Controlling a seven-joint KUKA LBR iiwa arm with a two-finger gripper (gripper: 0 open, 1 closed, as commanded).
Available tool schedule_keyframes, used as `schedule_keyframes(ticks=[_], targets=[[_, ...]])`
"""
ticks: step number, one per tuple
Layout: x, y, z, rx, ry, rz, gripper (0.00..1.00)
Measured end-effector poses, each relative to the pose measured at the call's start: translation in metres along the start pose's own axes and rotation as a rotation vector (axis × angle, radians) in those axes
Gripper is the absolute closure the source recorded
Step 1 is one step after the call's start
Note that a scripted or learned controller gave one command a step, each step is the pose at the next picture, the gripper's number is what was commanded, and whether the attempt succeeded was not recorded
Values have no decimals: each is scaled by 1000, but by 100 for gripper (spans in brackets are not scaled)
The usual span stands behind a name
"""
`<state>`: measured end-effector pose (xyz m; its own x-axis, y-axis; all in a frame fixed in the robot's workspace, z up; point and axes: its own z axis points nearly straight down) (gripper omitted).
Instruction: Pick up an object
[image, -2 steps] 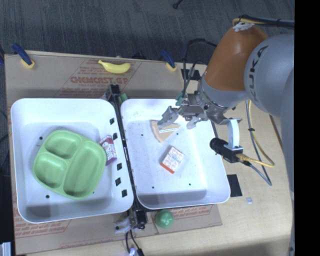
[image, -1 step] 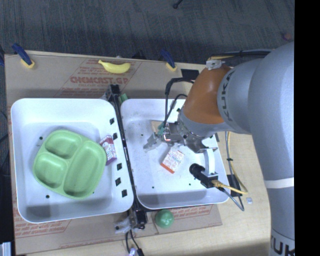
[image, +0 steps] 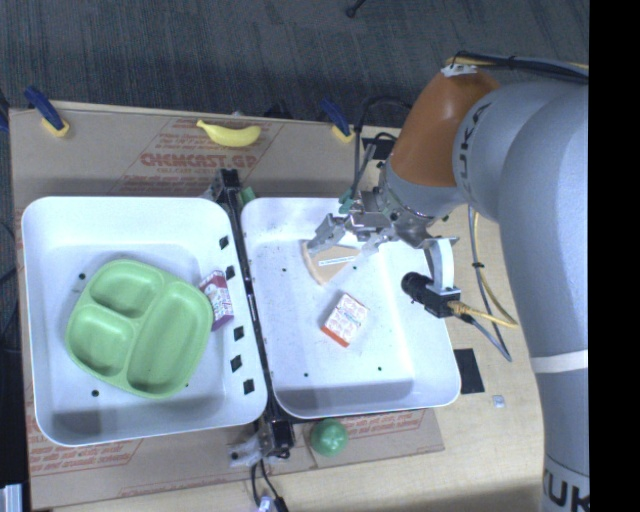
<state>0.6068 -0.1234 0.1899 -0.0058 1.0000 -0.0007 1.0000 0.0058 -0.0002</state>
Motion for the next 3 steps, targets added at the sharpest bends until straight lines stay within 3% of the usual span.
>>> schedule_keyframes(ticks=[1,2,3], targets=[[31,16,93,-5,-3,-1,0],[29,17,82,-8,-7,-3,100],[133,-17,-3,1,1,-5,100]])
